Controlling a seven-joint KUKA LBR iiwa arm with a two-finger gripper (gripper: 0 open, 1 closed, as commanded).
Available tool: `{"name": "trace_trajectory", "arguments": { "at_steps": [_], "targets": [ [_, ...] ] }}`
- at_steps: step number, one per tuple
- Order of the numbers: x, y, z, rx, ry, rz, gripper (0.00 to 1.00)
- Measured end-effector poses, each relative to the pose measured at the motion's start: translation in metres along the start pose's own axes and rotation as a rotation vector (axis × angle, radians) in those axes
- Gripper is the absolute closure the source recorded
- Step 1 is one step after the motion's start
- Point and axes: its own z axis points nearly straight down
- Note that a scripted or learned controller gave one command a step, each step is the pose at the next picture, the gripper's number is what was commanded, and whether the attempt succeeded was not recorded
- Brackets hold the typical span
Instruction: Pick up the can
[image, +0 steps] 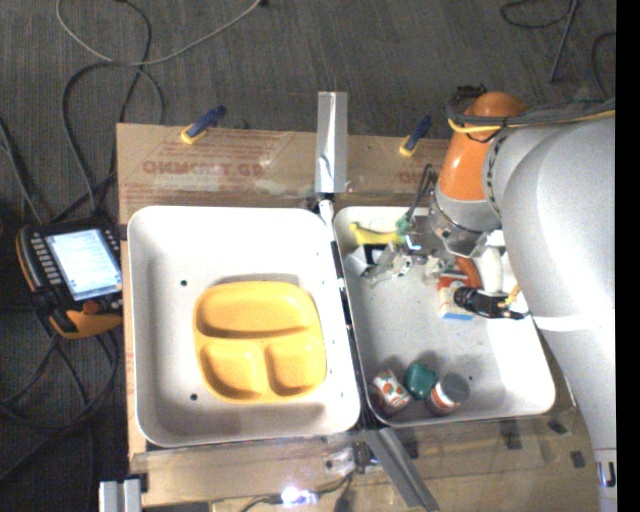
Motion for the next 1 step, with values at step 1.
{"name": "trace_trajectory", "arguments": {
  "at_steps": [1],
  "targets": [
    [0.0003, -0.0008, -0.0086, 0.0, -0.006, -0.001, 1.0]
  ]
}}
